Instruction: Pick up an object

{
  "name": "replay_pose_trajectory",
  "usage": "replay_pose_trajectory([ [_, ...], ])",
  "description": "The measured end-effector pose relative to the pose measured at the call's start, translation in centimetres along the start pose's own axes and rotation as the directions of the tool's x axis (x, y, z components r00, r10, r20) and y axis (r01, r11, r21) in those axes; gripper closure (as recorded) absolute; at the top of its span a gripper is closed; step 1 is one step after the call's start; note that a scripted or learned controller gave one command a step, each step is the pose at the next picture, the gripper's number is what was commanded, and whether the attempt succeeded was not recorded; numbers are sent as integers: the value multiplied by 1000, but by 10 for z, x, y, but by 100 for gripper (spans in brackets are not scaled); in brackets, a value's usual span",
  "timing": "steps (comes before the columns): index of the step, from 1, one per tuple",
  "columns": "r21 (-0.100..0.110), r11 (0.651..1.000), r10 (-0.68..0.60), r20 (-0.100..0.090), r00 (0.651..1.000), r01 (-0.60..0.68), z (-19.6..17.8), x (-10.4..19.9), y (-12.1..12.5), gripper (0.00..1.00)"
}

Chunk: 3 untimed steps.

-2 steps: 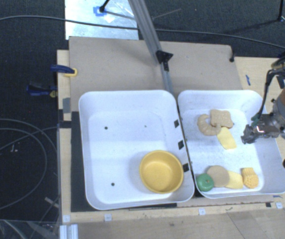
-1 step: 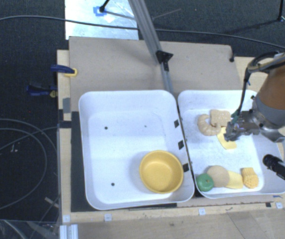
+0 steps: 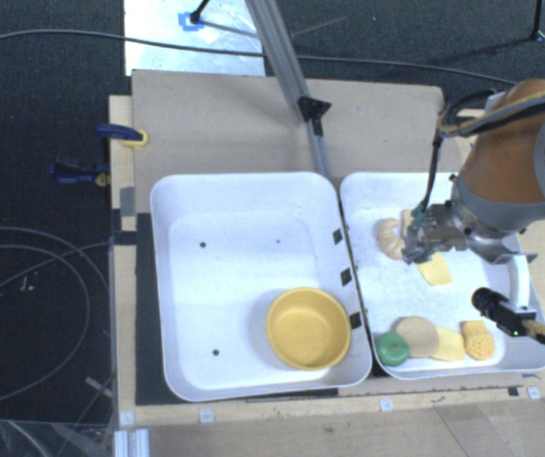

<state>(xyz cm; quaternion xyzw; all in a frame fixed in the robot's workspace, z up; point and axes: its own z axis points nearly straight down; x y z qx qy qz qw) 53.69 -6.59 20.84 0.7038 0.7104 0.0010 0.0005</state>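
tool (image 3: 423, 241) is down in the right bin (image 3: 368, 193) beside a pale yellow piece (image 3: 389, 237); can't tell its state, nothing looks lifted, so the pick's not done.

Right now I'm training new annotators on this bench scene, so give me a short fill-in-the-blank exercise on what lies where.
1. The yellow bowl lies in the ____ bin.
2. The gripper is over the ____ bin.
3. The green ball lies in the right bin's near-____ corner.
4. The bowl touches the left bin's ____ wall.

Missing words: left; right; left; right
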Motion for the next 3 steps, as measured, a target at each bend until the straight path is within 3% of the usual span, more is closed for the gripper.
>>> replay_pose_trajectory([
  [3, -2, 1000, -1, -1, 1000, 1, -34, 159, 56, 100],
])
